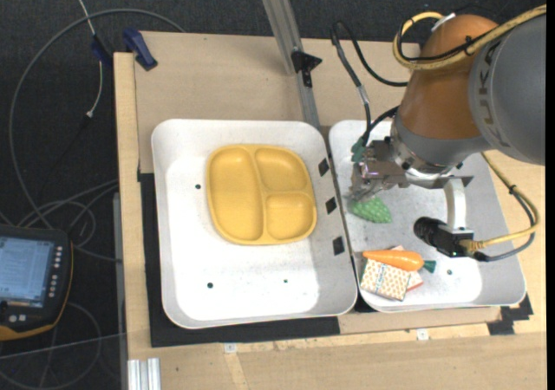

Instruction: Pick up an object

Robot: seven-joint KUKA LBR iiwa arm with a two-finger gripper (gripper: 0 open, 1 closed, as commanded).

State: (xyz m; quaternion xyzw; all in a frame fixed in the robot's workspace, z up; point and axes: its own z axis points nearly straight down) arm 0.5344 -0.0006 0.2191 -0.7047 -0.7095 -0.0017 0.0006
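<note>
Okay, table (225, 85), left bin (173, 293) first: yellow divided plate (260, 193) sits mid-bin. Over to the right bin (494, 284), w/ the end effector (368, 180) low at its left side, just above a green knobbly item (373, 210). Released or clenched? Can't tell. Nearer: orange carrot (395, 258), right against a patterned packet (384, 280) by the near rim.

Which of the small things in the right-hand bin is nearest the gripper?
The green bumpy piece, right beside the gripper; the orange carrot and the patterned packet lie farther off, toward the front.
</note>
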